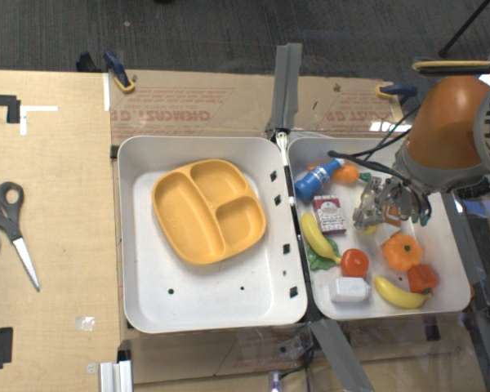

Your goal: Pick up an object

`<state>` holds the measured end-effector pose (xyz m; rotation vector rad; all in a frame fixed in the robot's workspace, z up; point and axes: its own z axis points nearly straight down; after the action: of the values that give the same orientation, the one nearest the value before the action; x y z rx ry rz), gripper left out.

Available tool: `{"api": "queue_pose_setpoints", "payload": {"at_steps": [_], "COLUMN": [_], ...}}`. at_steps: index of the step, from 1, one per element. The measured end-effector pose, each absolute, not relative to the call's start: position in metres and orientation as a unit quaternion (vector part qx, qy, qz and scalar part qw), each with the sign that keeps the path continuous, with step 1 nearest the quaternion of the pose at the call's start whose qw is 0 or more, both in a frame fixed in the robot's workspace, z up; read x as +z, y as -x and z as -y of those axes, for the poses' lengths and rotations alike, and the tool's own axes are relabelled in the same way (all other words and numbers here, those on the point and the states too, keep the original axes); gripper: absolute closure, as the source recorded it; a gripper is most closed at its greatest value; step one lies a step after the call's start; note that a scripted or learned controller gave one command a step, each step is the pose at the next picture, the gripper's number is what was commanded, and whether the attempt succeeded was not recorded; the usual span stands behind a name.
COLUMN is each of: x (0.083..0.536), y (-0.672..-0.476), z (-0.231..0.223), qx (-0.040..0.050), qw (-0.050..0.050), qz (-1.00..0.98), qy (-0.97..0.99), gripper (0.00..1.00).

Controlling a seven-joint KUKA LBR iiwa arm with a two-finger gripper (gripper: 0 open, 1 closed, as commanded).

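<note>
hidden and cut-off parts

the arm (453, 125) ran off the right edge and covered the right bin's (461, 296) far corner. the gripper (380, 207) was a blurred tangle, its fingers unreadable. scissors (12, 227) were clipped at the left edge.

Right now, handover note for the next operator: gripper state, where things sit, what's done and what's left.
Gripper: low over the right bin, above its upper middle; nothing seen between its fingers.
Right bin holds: blue bottle, red card box, two bananas, tomato, white block, orange pumpkin-shaped toy, red pepper.
Left bin: yellow divided plate.
Done: approach only.
Left: grasp and lift an object.
</note>
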<state>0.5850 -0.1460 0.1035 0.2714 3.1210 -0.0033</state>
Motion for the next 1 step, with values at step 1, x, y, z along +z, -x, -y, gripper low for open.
{"api": "queue_pose_setpoints", "payload": {"at_steps": [1], "x": [0.1034], "y": [-0.585], "z": [0.1458], "qx": [-0.001], "qw": [0.004], "qz": [-0.996], "qy": [-0.087], "gripper": [0.0]}}
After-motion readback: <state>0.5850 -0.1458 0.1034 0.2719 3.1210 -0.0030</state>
